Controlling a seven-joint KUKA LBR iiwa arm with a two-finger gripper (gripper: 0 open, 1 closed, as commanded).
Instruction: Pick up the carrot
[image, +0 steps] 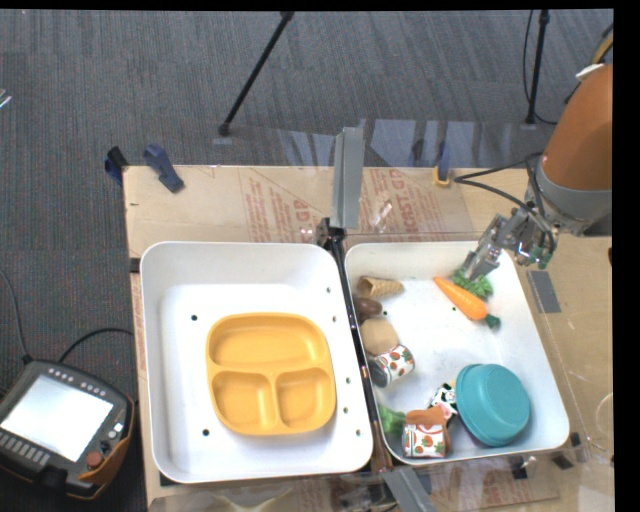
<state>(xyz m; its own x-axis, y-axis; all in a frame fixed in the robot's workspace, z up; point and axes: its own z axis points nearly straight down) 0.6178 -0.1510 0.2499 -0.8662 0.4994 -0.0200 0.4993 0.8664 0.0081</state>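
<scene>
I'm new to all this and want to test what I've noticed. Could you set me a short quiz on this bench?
1. True or false: the carrot lies in the same bin as the yellow divided plate.
2. Which thing sits nearest the front right corner of the right bin? A) teal bowl B) carrot C) small can
3. Fill in: the hand is at the carrot's ______ end.

Key
1. False: the carrot is in the right bin, the plate in the left bin.
2. A.
3. Leafy green, toward the bin's back right.
</scene>
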